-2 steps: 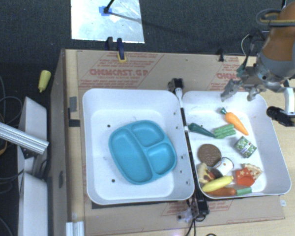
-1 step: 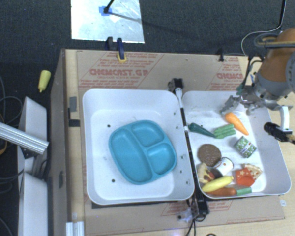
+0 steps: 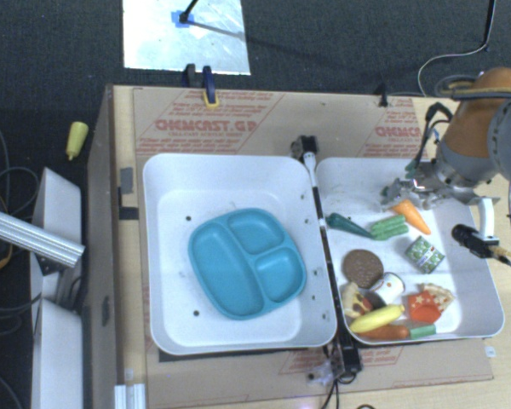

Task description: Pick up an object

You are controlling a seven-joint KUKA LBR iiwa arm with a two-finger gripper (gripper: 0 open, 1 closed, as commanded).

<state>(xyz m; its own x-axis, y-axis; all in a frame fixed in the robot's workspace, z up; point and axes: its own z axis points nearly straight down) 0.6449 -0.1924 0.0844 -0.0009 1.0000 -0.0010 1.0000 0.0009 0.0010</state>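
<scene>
1. Nearest the camera, along the front wall of the right bin (image 3: 485,313), lies a heap of toy food: a yellow banana (image 3: 376,318), a red tomato-like piece (image 3: 423,311) and a pizza slice (image 3: 436,295).
2. Behind the heap sit a round brown cookie (image 3: 363,267) and a small green-and-white can (image 3: 425,253) tipped on its side.
3. Further back a green pickle (image 3: 388,227) lies just beside a dark green pepper (image 3: 347,225).
4. An orange carrot (image 3: 411,216) lies close by the pickle's right end, short and tapered, its point aimed toward the bin's front right.
5. Over the carrot's thick end the gripper (image 3: 415,188) is low in the bin's back part; whether it is open or closed cannot be told, since grey metal and cables blur together there.
6. Reaching in from the right, the arm (image 3: 485,135) shows its orange band.
7. At the centre of the left bin (image 3: 166,186) rests a blue divided tray (image 3: 247,262) with three compartments.
</scene>
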